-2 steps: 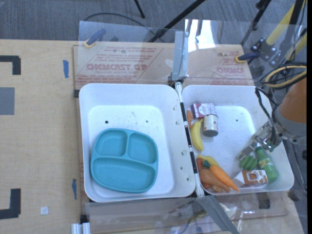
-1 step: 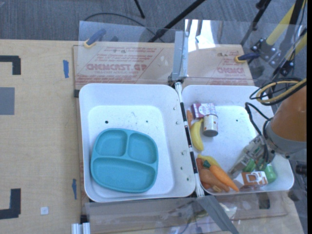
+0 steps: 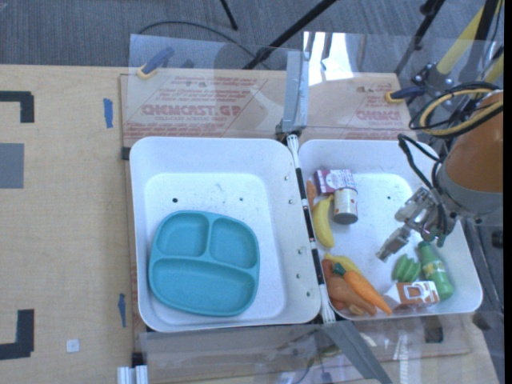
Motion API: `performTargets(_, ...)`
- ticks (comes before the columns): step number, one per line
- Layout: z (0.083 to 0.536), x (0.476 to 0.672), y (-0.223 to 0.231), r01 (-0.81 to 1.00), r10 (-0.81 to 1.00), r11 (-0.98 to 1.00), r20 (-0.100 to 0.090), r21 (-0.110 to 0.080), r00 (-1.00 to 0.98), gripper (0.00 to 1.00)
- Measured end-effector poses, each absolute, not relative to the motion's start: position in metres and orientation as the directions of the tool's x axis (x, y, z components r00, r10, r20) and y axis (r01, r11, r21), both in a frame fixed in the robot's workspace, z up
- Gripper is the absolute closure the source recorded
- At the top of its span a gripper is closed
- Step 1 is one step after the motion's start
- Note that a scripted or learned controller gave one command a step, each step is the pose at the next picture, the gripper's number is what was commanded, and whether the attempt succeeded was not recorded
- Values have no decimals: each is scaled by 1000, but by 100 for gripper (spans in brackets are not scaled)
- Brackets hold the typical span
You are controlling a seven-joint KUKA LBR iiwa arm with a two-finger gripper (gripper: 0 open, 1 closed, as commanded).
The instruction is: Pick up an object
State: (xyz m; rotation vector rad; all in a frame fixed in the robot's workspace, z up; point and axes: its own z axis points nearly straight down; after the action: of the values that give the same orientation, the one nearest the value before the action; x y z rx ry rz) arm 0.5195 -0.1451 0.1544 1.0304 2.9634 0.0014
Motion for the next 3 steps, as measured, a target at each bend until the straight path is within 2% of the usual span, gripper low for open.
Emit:
performTargets(1, 167, 550, -170, 461, 461, 887, -8, 2, -887, 0)
performTargets(2, 185, 556, -165, 461, 461, 887, -7, 3, -887, 0)
performTargets(3, 87, 523, -154, 304, 304, 953, -7, 1, -953, 0)
